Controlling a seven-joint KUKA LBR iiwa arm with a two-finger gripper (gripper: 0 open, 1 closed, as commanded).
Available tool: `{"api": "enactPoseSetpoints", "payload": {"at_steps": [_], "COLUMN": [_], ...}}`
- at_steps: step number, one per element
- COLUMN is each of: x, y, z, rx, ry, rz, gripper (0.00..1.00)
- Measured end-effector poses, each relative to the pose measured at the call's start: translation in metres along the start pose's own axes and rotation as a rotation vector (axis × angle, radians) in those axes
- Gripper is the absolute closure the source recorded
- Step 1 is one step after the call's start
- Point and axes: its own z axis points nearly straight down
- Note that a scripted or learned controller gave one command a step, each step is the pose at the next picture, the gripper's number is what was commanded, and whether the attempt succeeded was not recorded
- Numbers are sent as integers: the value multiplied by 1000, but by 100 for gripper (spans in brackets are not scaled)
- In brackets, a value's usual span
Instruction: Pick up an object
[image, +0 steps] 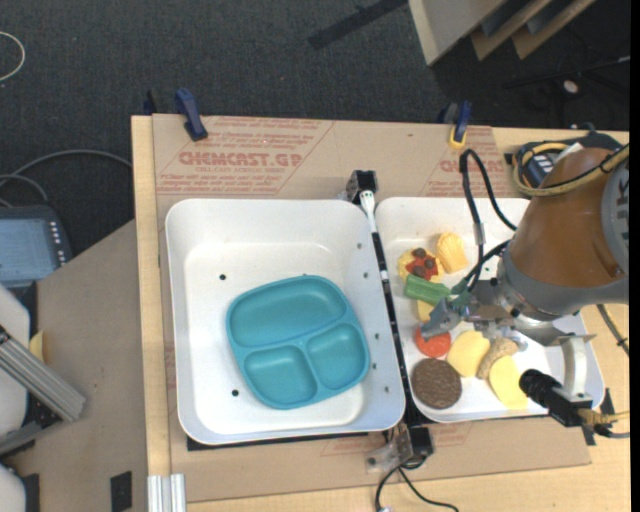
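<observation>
The right bin holds several toy foods. A green piece lies beside a red and yellow piece and a pale yellow piece. Nearer the front are a red-orange piece, a yellow lump, a brown round disc and another yellow piece. My gripper hangs low over the middle of this bin, open, its fingers spread to either side above the yellow lump. Nothing is held between them.
The left bin holds a teal divided plate. A black divider strip runs between the two bins. The arm's grey and orange body covers the right bin's far right part.
</observation>
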Motion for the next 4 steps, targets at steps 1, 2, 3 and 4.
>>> {"api": "enactPoseSetpoints", "payload": {"at_steps": [1, 2, 3, 4], "x": [-16, -39, -35, -35], "y": [1, 0, 53, 51], "z": [0, 59, 101, 89], "rx": [-5, 1, -10, -9], "ry": [-2, 0, -2, -3], "rz": [-2, 0, -6, -3], "gripper": [0, 0, 0, 100]}}
